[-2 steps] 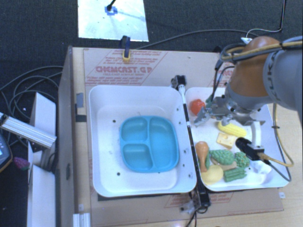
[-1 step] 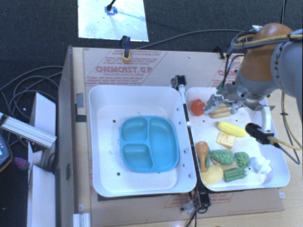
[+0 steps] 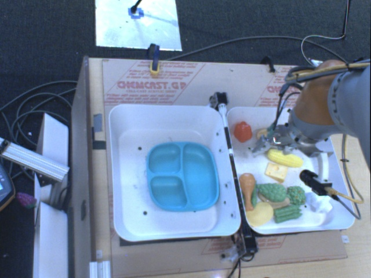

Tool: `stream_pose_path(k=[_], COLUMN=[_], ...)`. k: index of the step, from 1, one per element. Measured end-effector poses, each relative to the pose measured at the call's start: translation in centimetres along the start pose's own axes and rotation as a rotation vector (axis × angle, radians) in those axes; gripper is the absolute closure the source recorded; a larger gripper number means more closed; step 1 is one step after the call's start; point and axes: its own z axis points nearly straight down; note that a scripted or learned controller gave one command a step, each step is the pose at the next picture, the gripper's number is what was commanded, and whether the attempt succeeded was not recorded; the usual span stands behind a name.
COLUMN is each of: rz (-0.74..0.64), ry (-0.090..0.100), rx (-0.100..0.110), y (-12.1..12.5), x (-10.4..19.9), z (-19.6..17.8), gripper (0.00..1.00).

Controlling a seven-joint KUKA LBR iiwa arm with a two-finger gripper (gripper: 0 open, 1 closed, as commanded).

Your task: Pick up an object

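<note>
Two shallow white bins sit side by side on my bench [image 3: 174, 77], whose top is a brown board printed with red lettering. Dark carpet surrounds it, with loose black cables [image 3: 35, 100] trailing at the left and a pale square sheet [image 3: 136, 16] lying on the floor beyond the far edge.

Nearest the camera in the right bin [image 3: 342, 216] lie the toy foods, all smooth moulded plastic: a green knobbly broccoli piece [image 3: 278, 193], a green ridged piece [image 3: 287, 214], a round yellow piece [image 3: 261, 214], and an orange-tan drumstick shape [image 3: 248, 187]. Just behind them rests a yellow cube-like wedge [image 3: 276, 171], then a yellow corn cob [image 3: 285, 158], long and rounded. A red rounded tomato or pepper [image 3: 243, 131] sits farther back, near the dividing rim.

Filling the left bin [image 3: 124, 172] is a glossy blue tray [image 3: 182, 175] with three compartments.

My gripper [image 3: 268, 140] hangs low over the right bin, just beside the corn cob's far end. I cannot tell how far apart my fingers stand, nor whether anything lies between them.

A yellow-and-blue clamp [image 3: 154, 59] grips the bench's far edge.
</note>
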Motion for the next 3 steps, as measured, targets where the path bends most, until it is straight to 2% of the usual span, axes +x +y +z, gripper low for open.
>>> stream_pose_path(k=[1, 2, 3], rz=[-0.001, 0.002, 0.001], ry=[-0.001, -0.007, -0.007], rx=[-0.01, -0.016, -0.015], y=[-1.2, -1.1, -1.1], x=[-0.7, -1.1, -1.1], z=[0.8, -0.4, -0.4], gripper=[0.0, 1.0, 0.0])
